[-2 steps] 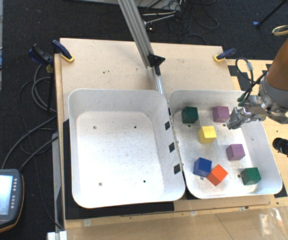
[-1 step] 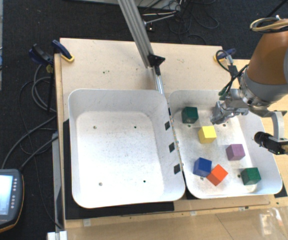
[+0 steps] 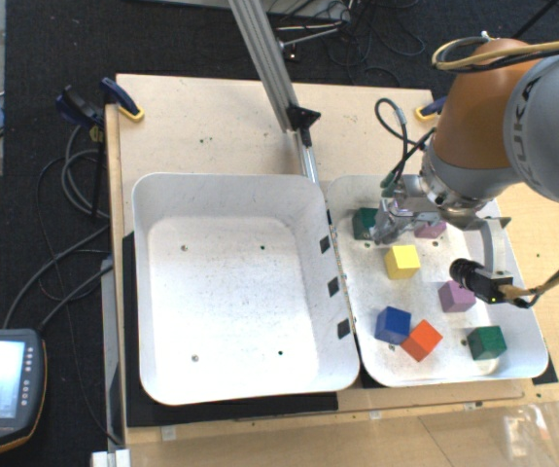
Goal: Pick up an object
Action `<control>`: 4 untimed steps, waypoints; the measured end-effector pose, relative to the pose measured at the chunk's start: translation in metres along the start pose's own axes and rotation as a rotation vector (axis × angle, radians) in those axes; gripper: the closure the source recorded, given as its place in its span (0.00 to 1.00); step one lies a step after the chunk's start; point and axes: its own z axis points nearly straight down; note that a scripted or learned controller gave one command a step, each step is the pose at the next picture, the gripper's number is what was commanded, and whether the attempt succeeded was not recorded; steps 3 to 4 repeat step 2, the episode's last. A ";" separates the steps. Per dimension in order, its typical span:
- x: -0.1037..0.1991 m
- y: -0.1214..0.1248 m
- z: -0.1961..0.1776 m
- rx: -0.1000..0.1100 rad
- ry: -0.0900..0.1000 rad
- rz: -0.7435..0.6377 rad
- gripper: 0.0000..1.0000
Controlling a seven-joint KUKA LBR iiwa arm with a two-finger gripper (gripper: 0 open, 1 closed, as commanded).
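The arm (image 3: 541, 115) is grey with a broad orange band (image 3: 473, 100) above the wrist. Dark letters mark the grey shell. A tan cable (image 3: 483, 49) loops over the top, and black wires (image 3: 401, 134) hang beside the wrist.

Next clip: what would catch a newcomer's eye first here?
The big grey and orange arm at the upper right, its gripper low over the right bin. Then the bright blocks there: yellow mid-bin, blue and orange touching near the front. The left bin looks bare beside it.
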 end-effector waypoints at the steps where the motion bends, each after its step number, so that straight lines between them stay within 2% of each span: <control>1: 0.052 0.003 -0.013 -0.003 0.000 0.000 1.00; 2: 0.107 0.006 -0.001 0.000 -0.001 0.000 1.00; 4: 0.107 0.006 -0.001 0.000 -0.001 0.000 1.00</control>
